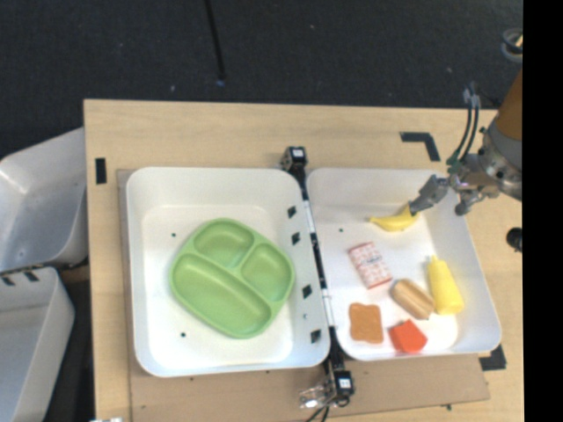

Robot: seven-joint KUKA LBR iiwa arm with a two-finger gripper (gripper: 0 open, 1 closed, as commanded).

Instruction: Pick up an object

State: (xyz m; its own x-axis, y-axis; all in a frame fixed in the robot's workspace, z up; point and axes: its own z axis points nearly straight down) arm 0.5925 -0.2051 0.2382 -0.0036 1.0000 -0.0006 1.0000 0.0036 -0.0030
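Hovering pincer | fingers apart | beside banana (right bin)

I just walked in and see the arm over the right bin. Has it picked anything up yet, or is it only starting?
Nothing looks lifted yet. The gripper is down at the right bin, beside the banana, which lies on the bin floor. The other items lie on the floor too, and the green plate sits in the left bin. Grasping and lifting an object are still left.

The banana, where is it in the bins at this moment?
The banana lies in the right bin, in its far half, just beyond the pink patterned card. The gripper is right beside its right end.
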